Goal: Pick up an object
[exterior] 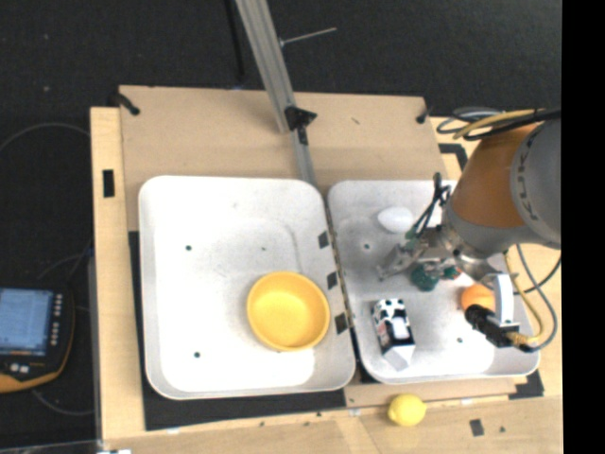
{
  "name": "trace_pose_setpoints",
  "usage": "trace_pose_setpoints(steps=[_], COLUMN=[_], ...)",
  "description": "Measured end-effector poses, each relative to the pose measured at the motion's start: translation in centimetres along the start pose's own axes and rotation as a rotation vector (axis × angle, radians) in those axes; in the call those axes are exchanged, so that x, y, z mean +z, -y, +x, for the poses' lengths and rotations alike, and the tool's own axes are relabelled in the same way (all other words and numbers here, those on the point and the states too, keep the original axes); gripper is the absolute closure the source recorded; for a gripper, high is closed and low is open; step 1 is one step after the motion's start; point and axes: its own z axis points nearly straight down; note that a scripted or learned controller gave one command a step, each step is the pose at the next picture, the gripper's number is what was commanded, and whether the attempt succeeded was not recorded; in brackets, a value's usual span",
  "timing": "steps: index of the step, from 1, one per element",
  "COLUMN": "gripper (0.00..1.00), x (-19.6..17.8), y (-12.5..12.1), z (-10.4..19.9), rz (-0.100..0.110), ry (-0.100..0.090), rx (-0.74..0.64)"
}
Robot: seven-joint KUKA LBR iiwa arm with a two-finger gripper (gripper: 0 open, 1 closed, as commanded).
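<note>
The claw [416, 265] sits low in the right bin [359, 206]; whether it is open or closed cannot be told. A green object [427, 277] lies just beside it, likely small, light and rigid. A white egg-like thing [395, 219], a black-and-white box [392, 324] and an orange ball [475, 296] crowd nearby.

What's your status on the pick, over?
Gripper low in right bin, fingers unclear. Nothing seen held. Green object beside it; black-and-white box, white egg shape nearby.
</note>
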Motion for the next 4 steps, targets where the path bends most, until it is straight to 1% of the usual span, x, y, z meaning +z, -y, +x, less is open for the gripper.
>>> trace_pose_setpoints(steps=[1,2,3,4], gripper=[1.00,1.00,1.00,1.00], x=[-1.1,-6.6,-9.6,-9.3], y=[-0.2,-0.5,-0.7,-1.9], z=[0.0,-1.3,-1.4,2.9], rz=[-0.007,0.009,0.014,0.014], ry=[-0.001,-0.002,-0.003,-0.004], rx=[0.005,0.001,-0.003,-0.007])
